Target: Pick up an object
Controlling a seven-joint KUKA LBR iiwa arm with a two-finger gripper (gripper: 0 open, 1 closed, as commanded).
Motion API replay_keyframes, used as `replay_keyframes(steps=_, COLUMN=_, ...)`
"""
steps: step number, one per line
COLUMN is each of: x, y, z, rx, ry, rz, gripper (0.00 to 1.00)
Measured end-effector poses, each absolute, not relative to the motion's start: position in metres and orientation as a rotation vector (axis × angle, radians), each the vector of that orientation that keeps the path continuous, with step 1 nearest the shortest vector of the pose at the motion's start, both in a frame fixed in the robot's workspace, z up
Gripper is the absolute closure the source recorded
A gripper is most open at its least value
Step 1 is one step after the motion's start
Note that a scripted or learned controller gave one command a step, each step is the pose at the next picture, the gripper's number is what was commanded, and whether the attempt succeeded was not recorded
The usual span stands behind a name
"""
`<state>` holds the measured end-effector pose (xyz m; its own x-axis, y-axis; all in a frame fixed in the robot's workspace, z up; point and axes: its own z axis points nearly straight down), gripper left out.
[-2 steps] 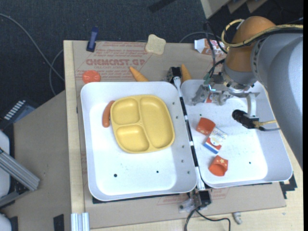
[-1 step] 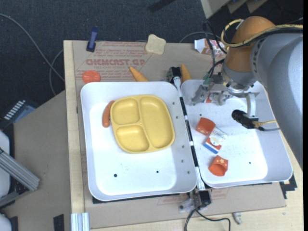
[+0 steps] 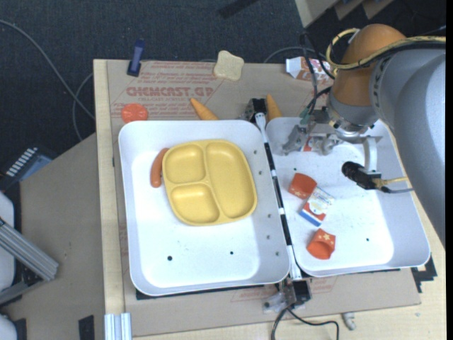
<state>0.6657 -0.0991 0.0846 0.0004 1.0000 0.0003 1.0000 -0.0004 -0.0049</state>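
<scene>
Two bins: the gripper [image 3: 309, 142] hovers over the right bin [image 3: 396, 239], grip state unclear. Just below it lie two red pieces [image 3: 303, 185], one packet [image 3: 315, 207]. Far left, one yellow tray [image 3: 209, 181], one sausage [image 3: 156, 168].

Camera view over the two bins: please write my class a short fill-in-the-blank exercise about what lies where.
1. The yellow divided tray lies in the ____ bin.
2. The tray has ____ compartments.
3. The hot dog lies against the tray's ____ edge.
4. The arm's claw hangs over the ____ bin, which holds two red pieces.

Missing words: left; three; left; right
</scene>
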Motion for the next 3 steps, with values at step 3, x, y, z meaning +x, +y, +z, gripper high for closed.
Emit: replay_keyframes(steps=3, x=0.603, y=-0.095, z=0.084, rx=-2.221, ry=-2.219, rz=0.001, gripper=0.0)
